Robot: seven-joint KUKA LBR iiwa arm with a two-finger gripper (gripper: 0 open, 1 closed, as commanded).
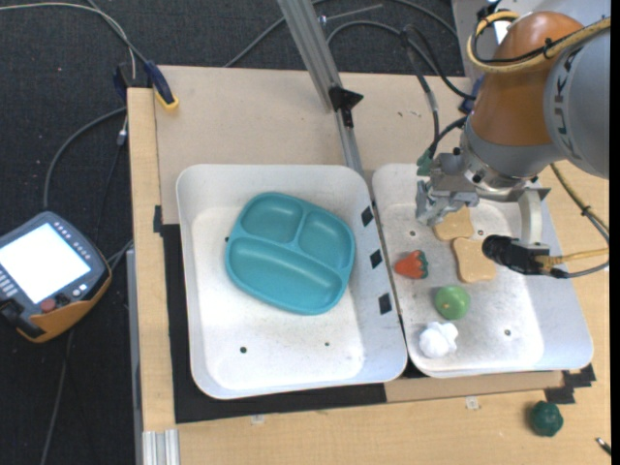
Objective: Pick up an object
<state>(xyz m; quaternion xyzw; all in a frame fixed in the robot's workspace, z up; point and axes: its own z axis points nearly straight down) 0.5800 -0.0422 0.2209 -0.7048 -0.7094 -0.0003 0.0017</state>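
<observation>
So the arm is down over the right bin (572, 342), looks like it's in the middle of the approach/grasp step. The end effector (441, 204) sits low at the far left part of that bin, right on top of a tan cracker-looking piece (453, 226). Honestly can't tell from this angle whether it's released or clenched, or whether it actually has anything; the wrist blocks the view. I wouldn't call it a grab yet.

What's in that bin as candidates: the tan piece touching or just under the end effector, a second tan slice (473, 261) just beside it, a red strawberry-ish thing (412, 264) near the bin's left wall, a green round fruit (450, 302) below that, and a small white object (437, 340) near the front edge. All close together but mostly apart from each other.

The left bin (208, 356) just carries a teal divided plate (289, 251), well away from the action. There's also a dark green ball (545, 418) sitting out on the bench (242, 114), outside both bins.

My guess for next move: close squarely on that tan piece, then lift straight up. It's flat, so it could easily slip out.
</observation>
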